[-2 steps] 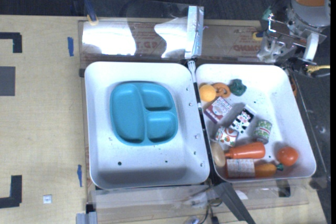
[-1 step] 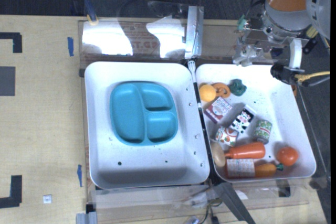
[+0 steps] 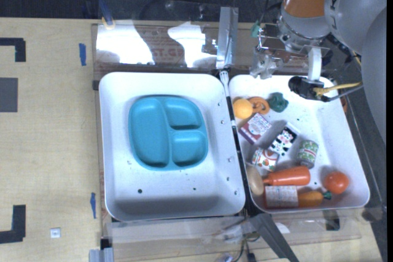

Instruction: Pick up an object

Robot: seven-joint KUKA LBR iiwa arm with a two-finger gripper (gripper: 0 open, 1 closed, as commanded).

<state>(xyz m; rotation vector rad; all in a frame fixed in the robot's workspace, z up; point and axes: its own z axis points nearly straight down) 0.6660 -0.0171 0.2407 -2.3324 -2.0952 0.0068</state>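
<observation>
My gripper (image 3: 265,67) hangs over the far edge of the right bin (image 3: 353,150), above and slightly behind the objects, with nothing seen in it. Just below it lie an orange fruit (image 3: 242,108) and a dark teal piece (image 3: 278,101). Further forward are a maroon packet (image 3: 256,127), a black-and-white carton (image 3: 284,141), a green can (image 3: 307,152), a long orange carrot-like piece (image 3: 287,177), a red tomato (image 3: 336,181) and a labelled bottle (image 3: 287,196).
The left bin (image 3: 116,181) holds a blue divided plate (image 3: 169,131). A raised rim (image 3: 230,126) separates the two bins. A clear panel (image 3: 159,40) stands behind the left bin. The arm's grey body (image 3: 368,15) fills the upper right.
</observation>
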